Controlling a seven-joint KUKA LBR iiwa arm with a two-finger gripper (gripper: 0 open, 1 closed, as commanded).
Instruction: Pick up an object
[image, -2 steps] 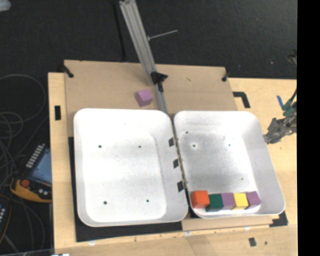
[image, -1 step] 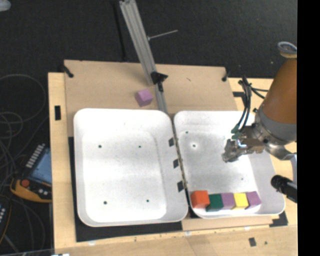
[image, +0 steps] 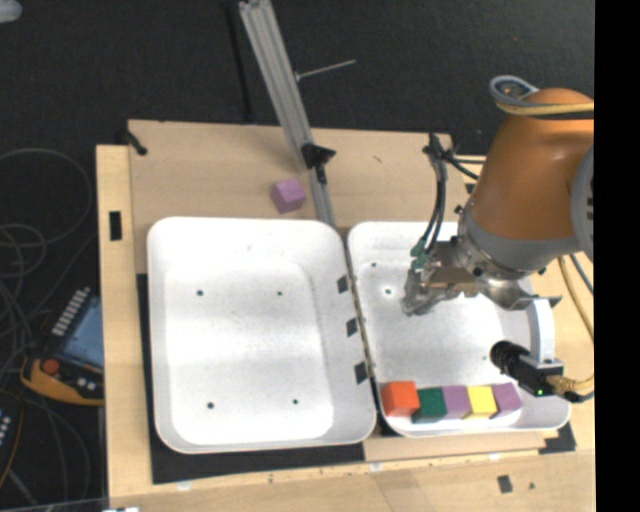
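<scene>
Orange block (image: 401, 397) lies near gripper (image: 418, 298), apart, toward the bin's front edge.

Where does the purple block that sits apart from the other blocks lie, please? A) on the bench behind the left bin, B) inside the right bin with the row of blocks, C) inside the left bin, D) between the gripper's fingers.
A: the lone purple block rests on the bare bench just beyond the far rim of the left bin, well away from the gripper.
</scene>
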